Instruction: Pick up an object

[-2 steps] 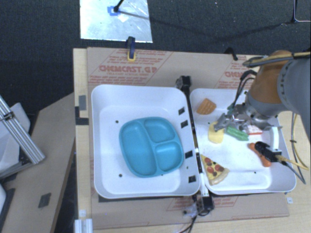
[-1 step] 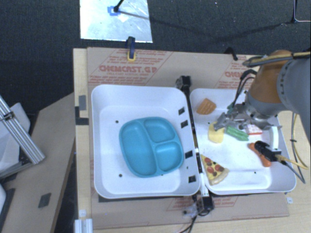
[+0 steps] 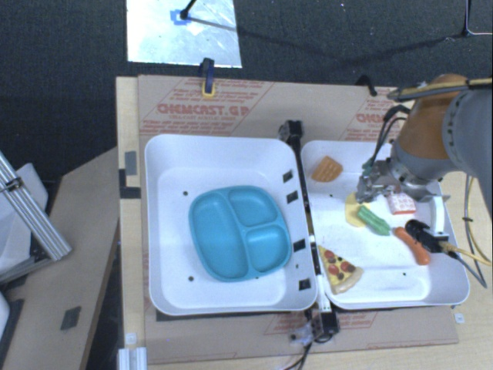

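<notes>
Dark carpet surrounds a worktop covered with printed cardboard, on which two shallow white bins are set side by side. The left white bin carries a blue plastic divided plate. The right white bin carries the candidates for picking: an orange waffle-like wedge, a green bean-shaped toy lying over a yellow disc, a small red-and-white packet, an orange carrot-like piece and a toy pizza slice. The grey arm's gripper is lowered into the right bin, just above the green toy and yellow disc, beside the packet. How far its fingers are parted cannot be told from this slant, and nothing is seen held between them. The task is judged to be at the approach stage: no object is lifted, and grasp and raise are left to be done.
</notes>
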{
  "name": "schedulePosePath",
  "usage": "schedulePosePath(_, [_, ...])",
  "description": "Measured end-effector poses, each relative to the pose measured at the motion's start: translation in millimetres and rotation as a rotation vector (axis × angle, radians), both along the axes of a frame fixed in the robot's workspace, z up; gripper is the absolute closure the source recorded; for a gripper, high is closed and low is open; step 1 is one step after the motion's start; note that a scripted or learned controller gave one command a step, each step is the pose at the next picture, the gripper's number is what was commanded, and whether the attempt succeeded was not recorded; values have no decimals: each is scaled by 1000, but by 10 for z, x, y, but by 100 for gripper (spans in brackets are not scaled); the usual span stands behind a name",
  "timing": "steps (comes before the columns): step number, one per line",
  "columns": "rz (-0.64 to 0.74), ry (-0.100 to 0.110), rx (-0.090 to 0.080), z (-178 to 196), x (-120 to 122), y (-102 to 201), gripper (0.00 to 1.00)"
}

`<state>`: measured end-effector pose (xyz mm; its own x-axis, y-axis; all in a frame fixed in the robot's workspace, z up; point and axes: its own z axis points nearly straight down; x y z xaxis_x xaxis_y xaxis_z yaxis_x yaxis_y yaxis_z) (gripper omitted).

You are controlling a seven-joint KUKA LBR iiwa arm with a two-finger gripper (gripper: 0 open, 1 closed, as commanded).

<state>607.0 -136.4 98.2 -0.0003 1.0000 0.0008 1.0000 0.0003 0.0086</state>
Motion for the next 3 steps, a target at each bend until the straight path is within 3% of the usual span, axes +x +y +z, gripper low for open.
schedulePosePath(2, [2, 1, -3, 1148, 118, -51, 100])
schedulePosePath(3, [5, 4, -2, 1466, 129, -52, 100])
